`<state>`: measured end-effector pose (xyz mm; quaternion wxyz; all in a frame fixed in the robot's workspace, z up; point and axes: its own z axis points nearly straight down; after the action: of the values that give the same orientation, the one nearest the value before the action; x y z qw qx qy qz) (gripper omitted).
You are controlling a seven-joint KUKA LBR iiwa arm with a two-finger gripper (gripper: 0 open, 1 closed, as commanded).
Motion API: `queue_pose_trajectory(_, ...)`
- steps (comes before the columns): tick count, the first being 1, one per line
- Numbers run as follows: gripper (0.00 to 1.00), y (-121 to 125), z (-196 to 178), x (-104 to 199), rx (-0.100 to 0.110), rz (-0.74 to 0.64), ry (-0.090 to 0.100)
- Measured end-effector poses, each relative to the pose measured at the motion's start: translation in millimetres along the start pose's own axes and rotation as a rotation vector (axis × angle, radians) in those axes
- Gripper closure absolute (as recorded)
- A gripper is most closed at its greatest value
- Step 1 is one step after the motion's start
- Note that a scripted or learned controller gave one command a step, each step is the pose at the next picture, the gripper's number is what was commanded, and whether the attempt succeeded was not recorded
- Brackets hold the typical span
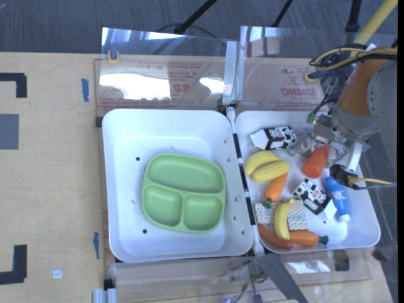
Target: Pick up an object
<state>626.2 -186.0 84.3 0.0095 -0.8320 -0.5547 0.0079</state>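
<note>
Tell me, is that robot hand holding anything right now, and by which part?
Cannot be told. The hand sits low over the right bin beside an orange-red toy, but the grip itself isn't visible.

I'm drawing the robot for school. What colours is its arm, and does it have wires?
The arm is grey with an orange band near the wrist. Yellow and dark cables loop over the top of it. The gripper end looks silvery metal with black parts.

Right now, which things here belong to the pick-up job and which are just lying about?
Part of the job:
- end effector, over the right bin
- orange-red piece beneath it
- blue bottle
- bananas
- carrots

Lying about:
- green divided plate
- left bin
</note>
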Motion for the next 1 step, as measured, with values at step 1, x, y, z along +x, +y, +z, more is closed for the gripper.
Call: queue_pose_trajectory(1,1.00,0.1,-10.9,1.1,-0.002,0.000,-0.002)
